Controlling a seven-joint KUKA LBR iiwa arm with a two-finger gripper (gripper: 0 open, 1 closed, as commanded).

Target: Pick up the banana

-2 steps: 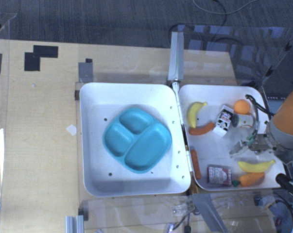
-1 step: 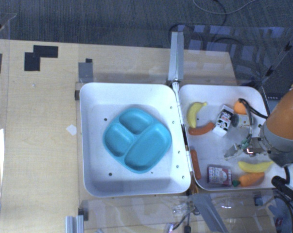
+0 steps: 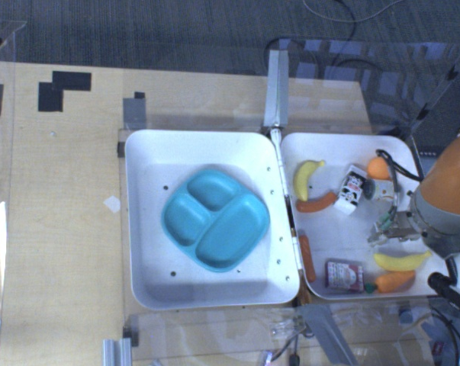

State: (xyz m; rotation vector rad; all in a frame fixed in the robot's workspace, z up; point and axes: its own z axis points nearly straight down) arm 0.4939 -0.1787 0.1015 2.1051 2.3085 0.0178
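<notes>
Overhead, pale wooden bench (image 3: 54,204) (2 white bins (image 3: 138,227)), grey carpet (image 3: 176,14) beyond.

We see our arm (image 3: 447,197) reaching in from the right, orange band showing, end effector (image 3: 391,227) pointing left and low
</notes>
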